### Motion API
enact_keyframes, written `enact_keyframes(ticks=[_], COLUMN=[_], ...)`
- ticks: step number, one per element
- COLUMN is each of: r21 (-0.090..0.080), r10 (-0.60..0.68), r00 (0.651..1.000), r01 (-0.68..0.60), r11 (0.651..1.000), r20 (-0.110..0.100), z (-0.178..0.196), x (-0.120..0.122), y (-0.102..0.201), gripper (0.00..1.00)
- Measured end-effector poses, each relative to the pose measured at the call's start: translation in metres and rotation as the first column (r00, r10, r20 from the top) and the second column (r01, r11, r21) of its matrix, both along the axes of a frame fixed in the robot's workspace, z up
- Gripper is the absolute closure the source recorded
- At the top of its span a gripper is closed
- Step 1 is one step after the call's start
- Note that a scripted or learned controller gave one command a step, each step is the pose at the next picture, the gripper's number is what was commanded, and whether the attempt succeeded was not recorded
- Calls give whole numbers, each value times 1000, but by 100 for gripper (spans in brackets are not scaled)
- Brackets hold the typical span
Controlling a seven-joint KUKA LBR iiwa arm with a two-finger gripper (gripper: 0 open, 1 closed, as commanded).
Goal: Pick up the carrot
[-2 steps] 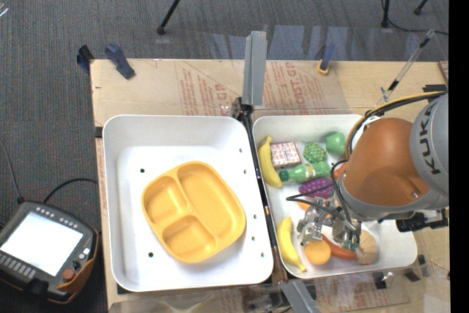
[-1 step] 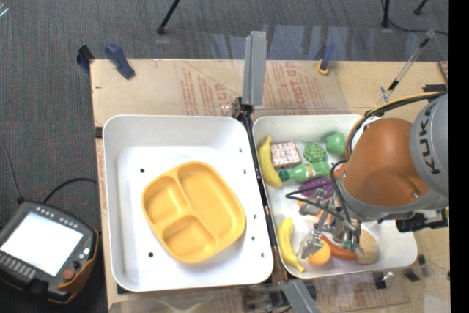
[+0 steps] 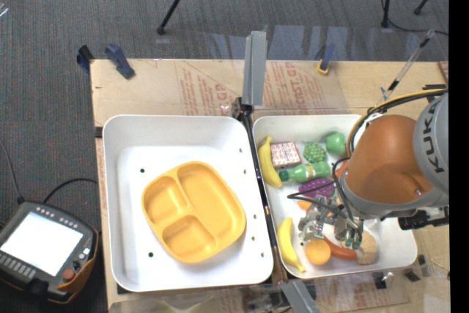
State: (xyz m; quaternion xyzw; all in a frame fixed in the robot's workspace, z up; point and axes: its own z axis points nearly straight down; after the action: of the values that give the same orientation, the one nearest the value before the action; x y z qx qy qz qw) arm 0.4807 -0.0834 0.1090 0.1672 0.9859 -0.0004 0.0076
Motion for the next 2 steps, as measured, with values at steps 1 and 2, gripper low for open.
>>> enact_keyframes(ticks=[1,2], r21=[4,6], r10=[-178,-305], r00=[984,952], r01=[178,305], r11=[984,952], r20=[-17,-9], z=[-23,81], x=[48,45], y=[3,56], gripper=[100,100])
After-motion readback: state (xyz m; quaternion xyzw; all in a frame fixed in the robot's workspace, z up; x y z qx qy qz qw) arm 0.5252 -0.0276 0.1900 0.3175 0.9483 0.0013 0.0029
